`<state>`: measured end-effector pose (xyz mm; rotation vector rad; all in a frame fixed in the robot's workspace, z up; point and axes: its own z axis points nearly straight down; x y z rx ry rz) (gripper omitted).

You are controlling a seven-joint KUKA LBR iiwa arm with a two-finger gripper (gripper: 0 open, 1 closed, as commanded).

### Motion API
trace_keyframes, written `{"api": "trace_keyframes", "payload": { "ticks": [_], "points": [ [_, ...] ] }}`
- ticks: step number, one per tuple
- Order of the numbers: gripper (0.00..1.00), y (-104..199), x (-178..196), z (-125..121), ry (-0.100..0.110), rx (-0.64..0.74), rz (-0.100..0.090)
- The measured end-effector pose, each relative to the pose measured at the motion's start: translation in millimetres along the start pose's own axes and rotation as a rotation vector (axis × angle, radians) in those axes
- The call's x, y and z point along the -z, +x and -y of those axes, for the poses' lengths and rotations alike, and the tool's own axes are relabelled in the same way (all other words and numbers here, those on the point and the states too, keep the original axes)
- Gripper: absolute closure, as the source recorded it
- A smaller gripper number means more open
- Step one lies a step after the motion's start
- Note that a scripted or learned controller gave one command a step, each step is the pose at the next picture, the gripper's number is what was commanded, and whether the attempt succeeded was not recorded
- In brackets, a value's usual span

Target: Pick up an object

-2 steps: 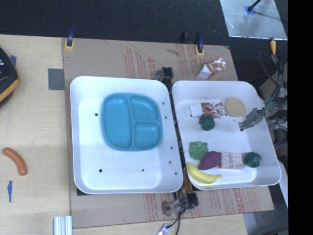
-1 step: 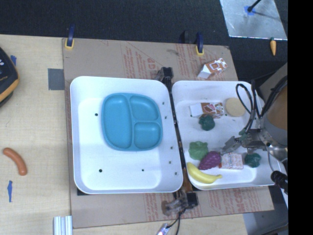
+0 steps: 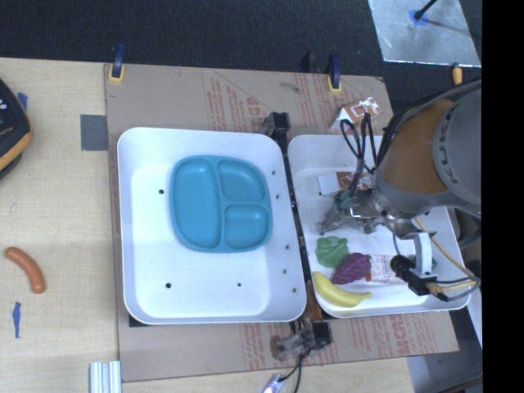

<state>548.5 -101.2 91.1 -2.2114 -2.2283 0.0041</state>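
Note:
My gripper [image 3: 344, 213] hangs low over the middle of the right bin [image 3: 304, 164], under the grey arm with the orange band [image 3: 413, 158]. Just in front of it lie a green toy vegetable [image 3: 331, 250], a purple bunch of grapes [image 3: 352, 267] and a yellow banana [image 3: 337, 293] along the bin's near edge. A white and red packet [image 3: 383, 267] lies beside the grapes. Nothing can be seen held in the gripper. The arm hides the right part of this bin.
The left bin [image 3: 139, 219] holds a blue divided plate [image 3: 221, 203]. A toy sausage [image 3: 26, 268] lies on the bench at far left, and a black and yellow device [image 3: 10, 129] sits at the left edge. Cables [image 3: 360, 142] trail over the right bin's far rim.

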Motion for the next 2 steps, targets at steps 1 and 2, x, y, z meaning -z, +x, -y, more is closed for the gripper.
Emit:
{"api": "trace_keyframes", "payload": {
  "ticks": [1,2],
  "points": [
    [0.0,-21.6,1.5,-58.7,-0.002,-0.003,0.0],
    [1.0,-21.9,11.6,-58.6,0.0,-0.001,-0.001]
  ]
}}
